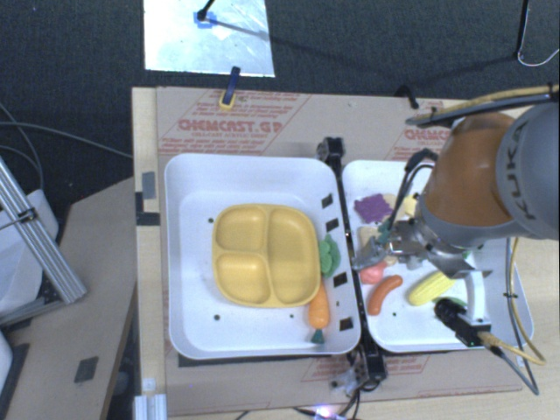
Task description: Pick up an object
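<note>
My gripper (372, 254) hangs low over the left part of the right bin (411, 338), just above a pink toy piece (374, 275). An orange-red sausage-shaped toy (384, 294) lies right below that, and a yellow corn cob (429, 287) lies to its right, partly under the arm. A purple toy (374, 206) sits at the back of this bin, beyond the gripper. The grey and orange arm (477, 182) covers the bin's right half. I see nothing held.
The left bin (188, 234) holds a yellow divided plate (265, 254), a green toy (328, 254) against the plate's right edge, and an orange carrot (318, 309) near the front right corner. A black divider (346, 243) separates the bins.
</note>
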You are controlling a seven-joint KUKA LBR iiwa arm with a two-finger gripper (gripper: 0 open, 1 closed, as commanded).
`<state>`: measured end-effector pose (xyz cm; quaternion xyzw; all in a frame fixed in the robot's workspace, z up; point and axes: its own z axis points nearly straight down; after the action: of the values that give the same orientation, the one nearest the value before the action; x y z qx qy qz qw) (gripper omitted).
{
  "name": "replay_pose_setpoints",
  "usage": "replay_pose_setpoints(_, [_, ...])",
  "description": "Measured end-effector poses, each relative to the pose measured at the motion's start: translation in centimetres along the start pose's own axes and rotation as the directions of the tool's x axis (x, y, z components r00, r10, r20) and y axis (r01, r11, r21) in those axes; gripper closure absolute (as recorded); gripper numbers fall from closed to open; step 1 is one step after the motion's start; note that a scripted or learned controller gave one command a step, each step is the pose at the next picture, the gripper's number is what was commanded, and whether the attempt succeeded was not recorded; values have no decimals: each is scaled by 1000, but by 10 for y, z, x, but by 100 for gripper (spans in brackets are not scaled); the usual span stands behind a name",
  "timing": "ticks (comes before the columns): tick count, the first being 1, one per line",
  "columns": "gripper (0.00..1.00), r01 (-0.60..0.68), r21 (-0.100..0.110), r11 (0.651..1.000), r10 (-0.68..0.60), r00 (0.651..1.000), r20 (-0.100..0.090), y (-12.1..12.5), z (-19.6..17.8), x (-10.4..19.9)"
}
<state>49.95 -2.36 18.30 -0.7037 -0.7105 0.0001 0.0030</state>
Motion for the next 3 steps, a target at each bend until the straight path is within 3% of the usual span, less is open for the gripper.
replay_pose_setpoints(1, [0,-17,0,1000,17,1000,5,-15,103,-86])
replay_pose_setpoints(2, [100,-9,-7,1000,9,1000,4,-12,88,-80])
replay_pose_setpoints(3, [100,4,-23,1000,-4,1000,5,107,-9,-20])
